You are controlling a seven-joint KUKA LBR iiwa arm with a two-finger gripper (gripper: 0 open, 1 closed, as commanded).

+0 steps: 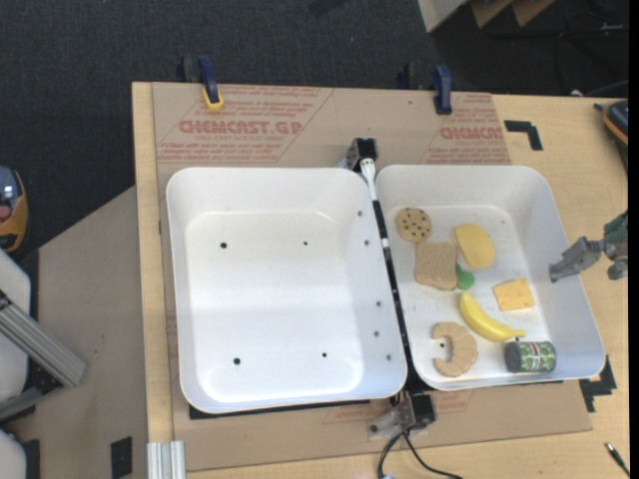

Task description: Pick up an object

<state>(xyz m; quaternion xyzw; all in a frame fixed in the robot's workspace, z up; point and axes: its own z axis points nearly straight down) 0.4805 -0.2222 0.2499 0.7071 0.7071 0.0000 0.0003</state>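
The right bin (469,174) holds several food items. A chocolate-chip cookie (412,225) lies at its far left, with a brown bread slice (436,265) just below it. A yellow lemon-like piece (475,246) sits beside a small green item (465,276). Toward the front lie a cheese wedge (513,294), a banana (484,319), a tan broken ring (455,349) and a dark green can (529,356) on its side. My gripper (577,261) hangs over the bin's right rim, to the right of the cheese and apart from every item.
The left bin (270,287) stands beside the right one, and the two rims meet along a dark seam (384,257). Two blue clamps (209,78) hold the cardboard-covered bench at the back. Cables (404,427) run out at the front.
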